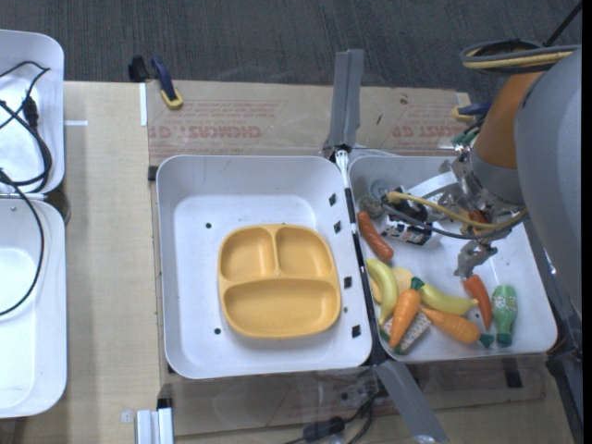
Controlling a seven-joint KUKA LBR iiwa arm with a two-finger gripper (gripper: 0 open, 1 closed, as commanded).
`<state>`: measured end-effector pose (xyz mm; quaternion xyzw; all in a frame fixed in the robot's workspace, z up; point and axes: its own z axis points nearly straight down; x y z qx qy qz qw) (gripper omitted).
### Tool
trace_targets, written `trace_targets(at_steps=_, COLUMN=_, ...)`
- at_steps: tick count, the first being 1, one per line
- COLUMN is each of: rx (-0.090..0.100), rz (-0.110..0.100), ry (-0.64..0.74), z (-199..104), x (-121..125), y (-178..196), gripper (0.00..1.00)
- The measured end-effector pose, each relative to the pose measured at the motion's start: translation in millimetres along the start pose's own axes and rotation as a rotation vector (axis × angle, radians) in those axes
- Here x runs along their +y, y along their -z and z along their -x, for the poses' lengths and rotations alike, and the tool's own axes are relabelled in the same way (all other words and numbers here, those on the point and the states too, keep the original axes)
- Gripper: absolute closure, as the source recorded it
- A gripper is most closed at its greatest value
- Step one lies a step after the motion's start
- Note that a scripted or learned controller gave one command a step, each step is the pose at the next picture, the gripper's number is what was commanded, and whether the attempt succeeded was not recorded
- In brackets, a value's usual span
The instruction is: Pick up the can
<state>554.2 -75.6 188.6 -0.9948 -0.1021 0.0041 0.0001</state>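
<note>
- A pale bench, partly covered by a cardboard sheet, stands on dark carpet and bears both bins.
- The left bin (185, 248) holds a yellow divided plate (277, 280) at its middle, with bare floor all round.
- In the right bin (529, 276), a small greyish round thing (377, 198) in the far left corner is, I judge, the can. It is dim and partly hidden, just beyond a red sausage (375, 239).
- The can is probably light, stiff and smooth-walled, so it may slip. A hold across its body looks best.
- Bananas (384, 285), carrots (453, 325) and a green bottle (504, 313) crowd the near edge, well apart from the can.
- The gripper (470, 262) hangs over the bin's right half. Whether it is open I cannot tell, and nothing visibly sits in it.
- The corner walls hem the can in, and the bin's middle offers the freer approach.
</note>
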Motion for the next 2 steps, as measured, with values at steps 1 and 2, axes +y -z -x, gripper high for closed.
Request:
trace_targets(at_steps=1, rx=0.001, rz=0.0, ry=0.045, z=-75.0, x=59.9, y=-50.1, gripper=0.0)
trace_targets(at_steps=2, rx=0.002, rz=-0.001, ry=0.02, z=-68.1, x=108.8, y=-99.2, gripper=0.0)
